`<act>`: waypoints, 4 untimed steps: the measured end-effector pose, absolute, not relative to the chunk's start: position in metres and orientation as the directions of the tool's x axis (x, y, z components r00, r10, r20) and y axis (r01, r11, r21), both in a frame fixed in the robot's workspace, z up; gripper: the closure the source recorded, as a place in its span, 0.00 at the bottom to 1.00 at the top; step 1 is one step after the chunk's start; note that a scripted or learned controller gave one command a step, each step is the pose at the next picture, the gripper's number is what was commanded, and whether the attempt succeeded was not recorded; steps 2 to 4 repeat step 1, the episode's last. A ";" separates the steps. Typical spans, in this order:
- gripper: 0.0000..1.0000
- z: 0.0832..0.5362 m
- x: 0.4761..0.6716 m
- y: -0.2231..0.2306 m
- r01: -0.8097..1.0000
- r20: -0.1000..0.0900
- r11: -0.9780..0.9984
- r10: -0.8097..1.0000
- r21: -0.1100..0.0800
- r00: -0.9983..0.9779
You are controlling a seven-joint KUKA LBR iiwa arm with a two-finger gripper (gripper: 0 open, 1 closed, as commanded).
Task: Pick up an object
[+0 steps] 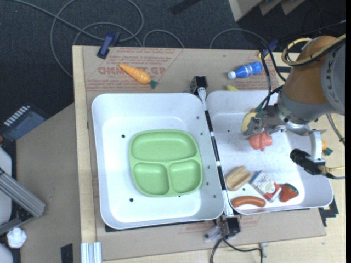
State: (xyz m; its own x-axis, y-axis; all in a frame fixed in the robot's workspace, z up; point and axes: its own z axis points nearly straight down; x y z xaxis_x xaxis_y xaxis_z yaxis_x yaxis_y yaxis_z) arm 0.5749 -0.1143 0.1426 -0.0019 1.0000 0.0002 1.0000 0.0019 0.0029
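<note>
Two shallow white bins side by side on a brown cardboard-covered table (164,64), seen from above at a slant. Left bin (109,125), centre-left of the frame, holding a green divided plate (164,162) with three compartments, lying flat in the middle. Right bin (230,106), centre-right, carrying the loose stuff: a pinkish-red lumpy object (261,141) near the middle of the bin, a tan bread-roll-looking piece (237,177) lower down close to the divider, a sausage (248,202) right at the bottom rim, a small red-and-white packet (265,184) just beside those, and a red strawberry-like thing (289,192) further right. Grey arm with its orange band (307,70) coming in from the upper right of the frame, gripper (259,126) low over the right bin, directly above and apparently touching the pinkish-red object. Something yellow (253,115) peeking out at the gripper's left side, too hidden to name. Jaws pointing down into the bin, but can't tell from this angle whether wide or narrow, or whether anything actually sits between them. Outside the bins, on the table along the top: an orange carrot (137,73) upper left of centre, a blue-and-white bottle (245,70) lying on its side upper right, and a blue clip (107,44) at the table's top left edge. Cables looping over the dark floor (44,48) across the top of the frame.
</note>
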 end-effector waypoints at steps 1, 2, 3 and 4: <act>1.00 0.216 0.525 -0.061 1.000 0.000 0.001 1.000 0.000 -0.001; 1.00 0.216 0.525 -0.061 1.000 0.000 0.001 1.000 0.000 -0.001; 1.00 0.216 0.525 -0.061 1.000 0.000 0.001 1.000 0.000 -0.001; 1.00 0.216 0.525 -0.061 1.000 0.000 0.001 1.000 0.000 -0.001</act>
